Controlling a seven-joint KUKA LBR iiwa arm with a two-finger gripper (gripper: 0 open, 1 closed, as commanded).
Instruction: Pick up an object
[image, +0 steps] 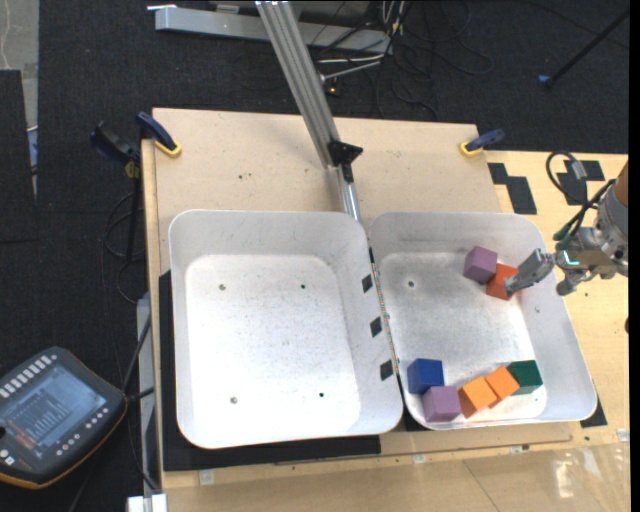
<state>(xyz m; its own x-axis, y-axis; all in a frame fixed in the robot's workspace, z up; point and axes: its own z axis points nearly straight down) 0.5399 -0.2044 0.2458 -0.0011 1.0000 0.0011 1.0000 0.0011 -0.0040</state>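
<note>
The robot's end effector (543, 268) is made of grey metal, with a slim grey finger (528, 272) and small green parts on its body. Above it the wrist is silver-grey, and a black cable loops near it.

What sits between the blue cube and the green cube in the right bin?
Camera view: a purple cube and an orange cube sit between blue cube and green cube.

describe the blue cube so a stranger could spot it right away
Look at the right white bin, then down to its near edge, where cubes sit in a row. The blue cube is at the left end of that row, just above a purple cube. It is the one blue block there.
</note>
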